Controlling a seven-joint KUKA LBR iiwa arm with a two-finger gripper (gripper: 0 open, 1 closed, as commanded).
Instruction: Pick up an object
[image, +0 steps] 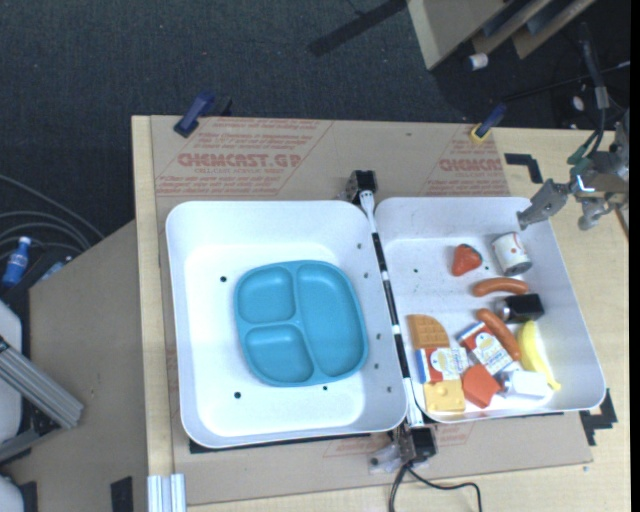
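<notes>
The right white bin holds several toy foods. Among them are a red strawberry, a small silver can, two sausages, a yellow banana, a toast slice, a red block and a yellow cracker. My gripper hangs over the bin's far right corner, above and to the right of the can. It is open, with nothing between its fingers. The arm behind it runs off the right edge.
The left white bin holds a blue divided plate. A black hinge strip separates the two bins. Both sit on a cardboard sheet on the bench. Cables lie at the left and front.
</notes>
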